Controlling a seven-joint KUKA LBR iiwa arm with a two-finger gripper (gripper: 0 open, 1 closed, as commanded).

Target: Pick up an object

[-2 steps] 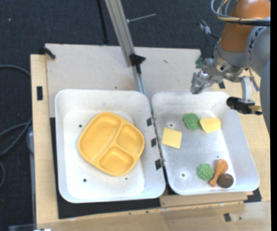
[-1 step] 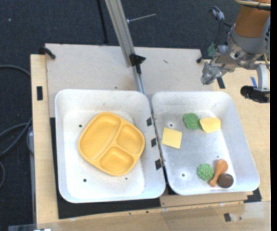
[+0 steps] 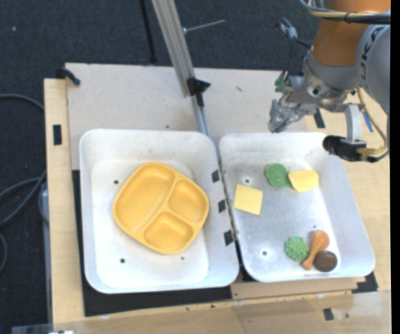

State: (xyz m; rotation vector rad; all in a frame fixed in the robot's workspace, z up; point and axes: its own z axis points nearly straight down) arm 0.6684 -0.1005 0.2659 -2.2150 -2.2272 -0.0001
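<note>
From the camera view, my hand (image 3: 281, 120) hangs at about one o'clock in the frame, just past the far rim of the right bin (image 3: 342, 186), over bare surface (image 3: 130, 96). It carries nothing, and from this angle I cannot tell how far it stands open.

Nothing is picked yet; every candidate lies in the right bin. A flat yellow square (image 3: 248, 200) sits toward nine o'clock of that bin, well apart from the rest. A green round piece (image 3: 277, 175) and a yellow lump (image 3: 303, 180) lie side by side, apparently touching, near the bin's centre toward twelve. At about five o'clock a second green piece (image 3: 296, 248), an orange drumstick-shaped piece (image 3: 316, 244) and a dark brown round piece (image 3: 325, 261) crowd together.

The left bin (image 3: 99, 207) holds a yellow divided plate (image 3: 161, 207).

I judge this as the approach step: no target is reached. Next I need to move toward six o'clock, into the bin, and settle over one item. The green piece near the centre is closest, though its yellow neighbour could be nudged; the flat square has clear room but looks thin to catch.
</note>
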